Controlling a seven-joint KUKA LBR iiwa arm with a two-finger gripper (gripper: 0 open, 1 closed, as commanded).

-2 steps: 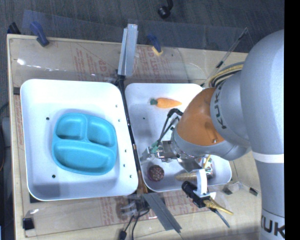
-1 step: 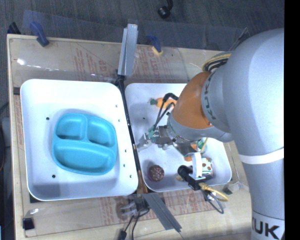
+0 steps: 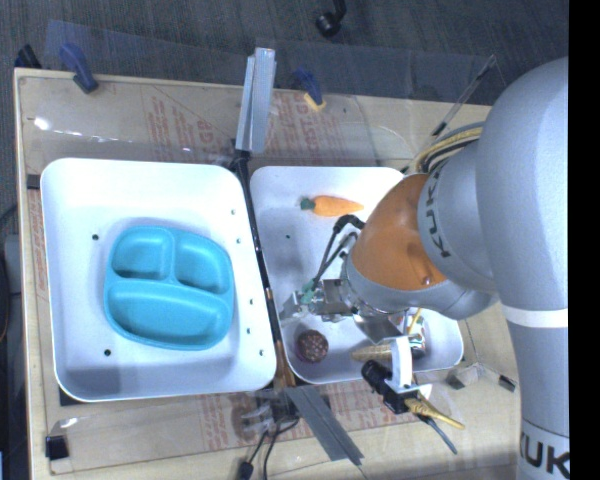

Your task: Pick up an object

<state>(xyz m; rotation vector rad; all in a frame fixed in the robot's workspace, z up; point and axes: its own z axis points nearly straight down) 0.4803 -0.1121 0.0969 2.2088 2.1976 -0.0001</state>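
Grey KUKA arm with orange wrist band comes in from the right of the frame and hangs over the right shallow white plastic bin, covering most of its centre and right side. Two-finger gripper sits low over the bin's lower-left area, near the divider between bins. Can't tell how the pincer stands; its tips are lost in wrist hardware and cabling, and nothing is visibly between them.

Objects in the right bin:
- small orange plastic carrot with green top, upper middle of the bin, lying roughly horizontal, well apart from the gripper.
- small round dark brown object, lower left corner of the bin, just below the gripper; contact unclear.
- yellowish item partly hidden under the wrist at the bin's lower edge, can't identify.

Left white bin holds a light blue three-compartment plastic tray, centre of that bin, tilted slightly.
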